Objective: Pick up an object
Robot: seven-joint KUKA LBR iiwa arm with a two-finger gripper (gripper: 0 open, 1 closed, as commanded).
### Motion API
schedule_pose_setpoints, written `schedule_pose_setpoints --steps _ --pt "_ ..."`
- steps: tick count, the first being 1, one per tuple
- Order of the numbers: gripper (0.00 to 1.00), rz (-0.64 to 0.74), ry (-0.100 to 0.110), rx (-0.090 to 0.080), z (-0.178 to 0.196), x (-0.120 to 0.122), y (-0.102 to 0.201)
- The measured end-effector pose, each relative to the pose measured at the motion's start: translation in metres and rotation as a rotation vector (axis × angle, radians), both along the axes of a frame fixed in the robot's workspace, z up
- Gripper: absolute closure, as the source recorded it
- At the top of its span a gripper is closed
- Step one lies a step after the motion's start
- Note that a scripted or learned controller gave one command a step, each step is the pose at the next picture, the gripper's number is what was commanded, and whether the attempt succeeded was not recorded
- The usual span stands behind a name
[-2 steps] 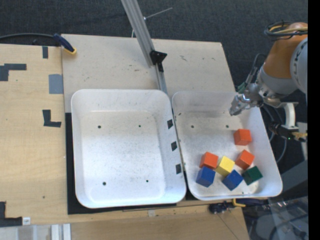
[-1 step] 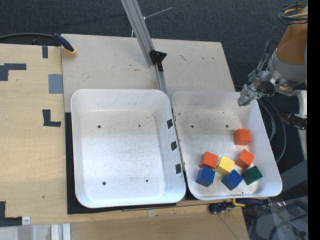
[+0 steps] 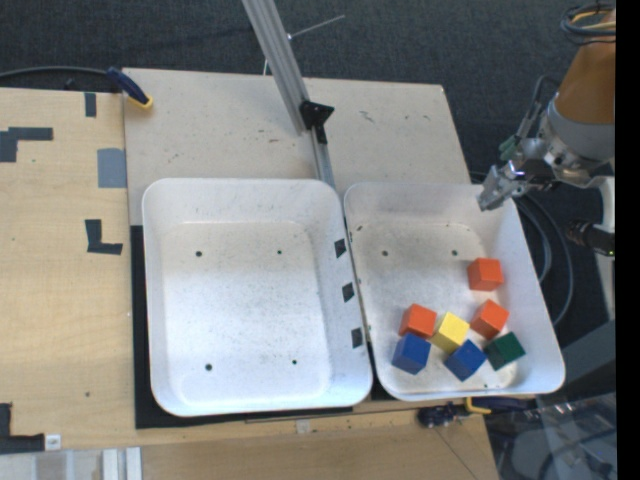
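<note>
Above the right white plastic bin's (image 3: 520, 258) far right rim, the grey two-finger gripper (image 3: 493, 197) is hanging with nothing between its fingers; whether they are spread or closed is too small to tell. Nothing is being lifted yet, so the whole pick is remaining. The small coloured cubes are sitting on the bin floor: a lone orange cube (image 3: 485, 273) is lying nearest, below the gripper, with the clustered orange, yellow, blue and green cubes (image 3: 455, 336) farther toward the near corner.
</note>
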State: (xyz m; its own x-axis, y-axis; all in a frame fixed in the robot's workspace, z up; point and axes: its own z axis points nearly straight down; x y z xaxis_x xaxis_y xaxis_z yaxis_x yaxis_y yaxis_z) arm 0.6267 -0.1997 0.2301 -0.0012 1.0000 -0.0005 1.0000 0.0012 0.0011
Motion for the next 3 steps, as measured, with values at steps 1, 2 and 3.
schedule_pose_setpoints --steps 1,2,3 --pt "1.0 0.006 0.001 0.002 0.008 0.004 0.061" --pt "1.0 0.005 0.001 0.002 0.016 0.004 0.11" --pt "1.0 0.005 0.003 0.002 0.016 -0.001 0.156"
